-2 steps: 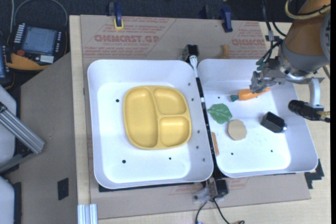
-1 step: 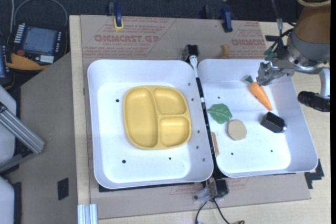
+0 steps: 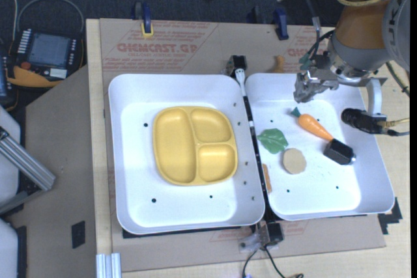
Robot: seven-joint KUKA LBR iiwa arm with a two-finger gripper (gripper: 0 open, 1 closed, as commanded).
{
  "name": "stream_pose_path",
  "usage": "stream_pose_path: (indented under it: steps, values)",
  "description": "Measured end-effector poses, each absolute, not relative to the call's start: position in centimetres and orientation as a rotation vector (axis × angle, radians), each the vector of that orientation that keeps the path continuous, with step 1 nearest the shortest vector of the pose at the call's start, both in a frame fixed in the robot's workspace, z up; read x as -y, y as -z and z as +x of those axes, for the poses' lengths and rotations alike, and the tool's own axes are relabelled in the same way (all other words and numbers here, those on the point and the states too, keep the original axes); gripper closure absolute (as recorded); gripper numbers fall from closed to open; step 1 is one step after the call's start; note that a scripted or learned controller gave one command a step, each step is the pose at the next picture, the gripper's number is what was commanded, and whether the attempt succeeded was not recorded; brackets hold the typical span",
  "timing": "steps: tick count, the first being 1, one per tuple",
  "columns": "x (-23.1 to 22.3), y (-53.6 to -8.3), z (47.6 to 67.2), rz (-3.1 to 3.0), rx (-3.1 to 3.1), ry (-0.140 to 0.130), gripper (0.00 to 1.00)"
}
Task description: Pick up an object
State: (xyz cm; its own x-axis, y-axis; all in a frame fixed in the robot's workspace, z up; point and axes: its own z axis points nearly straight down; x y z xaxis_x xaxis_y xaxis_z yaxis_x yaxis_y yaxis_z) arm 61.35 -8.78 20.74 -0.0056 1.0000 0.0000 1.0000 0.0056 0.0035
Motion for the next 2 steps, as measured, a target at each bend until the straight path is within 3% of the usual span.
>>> stream_pose_path:
  steps: [1,2]
  values:
    - [4.1,-20.8,60.4,2.218,-2.23,0.0,1.0]
    - [-1.3,-22.2,61.0,2.215,-2.226,-0.005,1.0]
